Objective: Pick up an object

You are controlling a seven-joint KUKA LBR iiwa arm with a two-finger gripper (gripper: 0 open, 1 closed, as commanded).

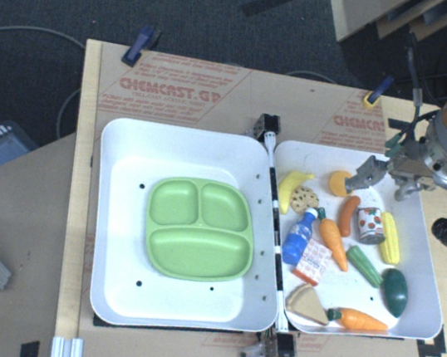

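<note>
The right bin (433,291) holds several toy foods. Along its left side lie a yellow banana (291,189), a cookie (305,199) and a blue bottle (299,236). An orange fruit (339,182), a sausage (347,216), a small can (370,224) and a corn cob (390,238) lie further right. Toward the front lie a carrot (333,243), a green cucumber (364,265) and a dark green vegetable (395,291). My gripper (386,181) hangs above the bin's back edge, just above the can. It is open, its fingers (366,172) spread with nothing between them.
A second carrot (359,320), a sandwich wedge (309,305) and a red-and-white packet (309,264) lie at the right bin's front. The left bin (119,199) holds a green divided plate (198,230). A black divider (272,215) runs between the bins.
</note>
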